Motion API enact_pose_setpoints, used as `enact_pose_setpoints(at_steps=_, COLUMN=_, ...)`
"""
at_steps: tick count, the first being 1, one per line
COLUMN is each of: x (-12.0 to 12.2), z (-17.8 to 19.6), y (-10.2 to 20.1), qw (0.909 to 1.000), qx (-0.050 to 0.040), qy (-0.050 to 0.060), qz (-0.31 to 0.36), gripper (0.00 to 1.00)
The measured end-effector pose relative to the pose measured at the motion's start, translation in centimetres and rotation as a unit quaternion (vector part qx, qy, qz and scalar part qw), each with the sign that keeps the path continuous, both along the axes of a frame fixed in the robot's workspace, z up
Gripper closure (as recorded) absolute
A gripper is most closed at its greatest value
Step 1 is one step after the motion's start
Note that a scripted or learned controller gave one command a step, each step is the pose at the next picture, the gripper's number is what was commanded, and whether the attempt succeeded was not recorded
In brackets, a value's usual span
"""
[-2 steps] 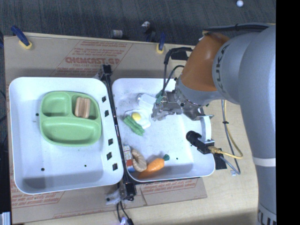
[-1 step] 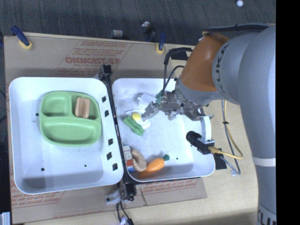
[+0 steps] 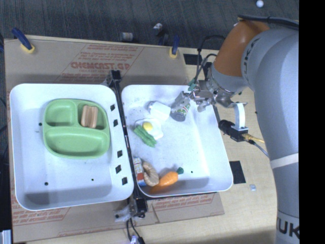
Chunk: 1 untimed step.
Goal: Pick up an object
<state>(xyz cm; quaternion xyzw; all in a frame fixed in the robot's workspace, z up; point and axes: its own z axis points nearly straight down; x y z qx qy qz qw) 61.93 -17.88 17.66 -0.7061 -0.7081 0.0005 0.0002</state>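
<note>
- Presently, my gripper (image 3: pixel 189 99) hung over the right white bin (image 3: pixel 216 151), near its upper rim; I could not tell how my jaws stood.
- Small grey cylindrical can-like object (image 3: pixel 180 112): just below my gripper. Judged light, stiff, smooth-sided; best taken across its middle.
- Orange toy carrot (image 3: pixel 165 179): lower edge. Judged light, rigid, tapering, prone to roll.
- Green divided plastic tray (image 3: pixel 76 128): left bin.

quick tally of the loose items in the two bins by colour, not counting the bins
green: 2, the divided plate and the bean pod
tan or brown: 2, the wooden block and the pretzel-like piece
orange: 1, the carrot
white with yellow: 1, the fried egg
white: 1, a flat piece
total: 7
</note>
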Motion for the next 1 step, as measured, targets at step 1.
enact_pose_setpoints(at_steps=1, x=0.50, z=-8.48, y=2.52, qw=1.0000, qx=0.0005, qy=0.000, qz=0.002, gripper=0.00)
